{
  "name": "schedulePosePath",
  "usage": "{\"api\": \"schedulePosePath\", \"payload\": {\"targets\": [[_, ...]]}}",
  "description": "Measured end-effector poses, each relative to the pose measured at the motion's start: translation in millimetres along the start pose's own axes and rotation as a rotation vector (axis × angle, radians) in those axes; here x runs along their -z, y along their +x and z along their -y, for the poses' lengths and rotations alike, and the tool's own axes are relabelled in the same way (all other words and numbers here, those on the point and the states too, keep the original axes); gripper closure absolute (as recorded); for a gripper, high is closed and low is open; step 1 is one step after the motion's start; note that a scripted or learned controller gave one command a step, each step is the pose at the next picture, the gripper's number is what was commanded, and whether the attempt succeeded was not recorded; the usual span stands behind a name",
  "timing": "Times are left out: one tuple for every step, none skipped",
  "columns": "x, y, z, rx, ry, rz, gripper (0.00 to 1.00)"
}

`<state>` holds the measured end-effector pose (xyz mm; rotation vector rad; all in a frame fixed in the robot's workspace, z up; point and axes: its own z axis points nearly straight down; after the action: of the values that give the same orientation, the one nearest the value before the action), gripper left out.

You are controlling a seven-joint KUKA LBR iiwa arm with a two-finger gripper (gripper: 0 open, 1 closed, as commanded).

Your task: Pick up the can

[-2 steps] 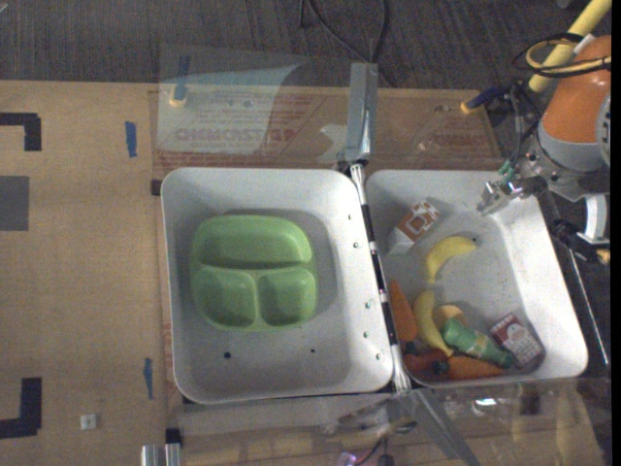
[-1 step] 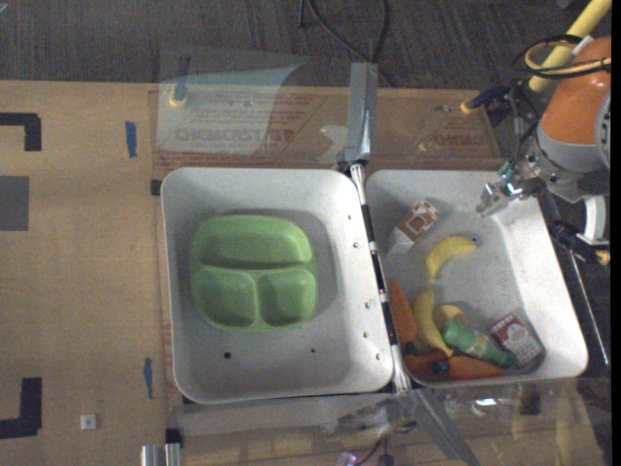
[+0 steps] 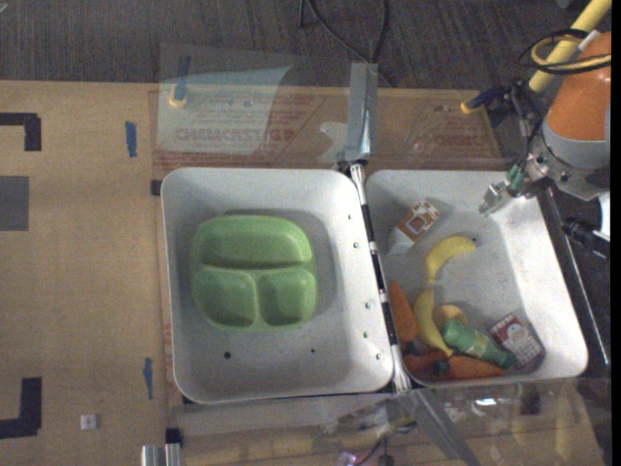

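Note:
A small red-and-white can (image 3: 517, 340) lies on its side near the front right corner of the right bin (image 3: 543, 260). It rests beside a green bottle (image 3: 477, 344). My gripper (image 3: 493, 198) hangs over the bin's far right part, well behind the can and apart from it. It points down and left from the grey arm with the orange band (image 3: 582, 105). Nothing shows in the gripper.
The right bin also holds a white-and-orange carton (image 3: 418, 218), two bananas (image 3: 449, 253) (image 3: 428, 320) and carrots (image 3: 402, 311) (image 3: 472, 368) crowded at the front left. A green divided plate (image 3: 254, 270) sits in the left bin (image 3: 184, 212).

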<state>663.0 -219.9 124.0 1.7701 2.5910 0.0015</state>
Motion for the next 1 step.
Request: {"api": "schedulePosePath", "payload": {"targets": [[-35.7,12.9,47.6,-0.367,-0.001,0.000,1.00]]}}
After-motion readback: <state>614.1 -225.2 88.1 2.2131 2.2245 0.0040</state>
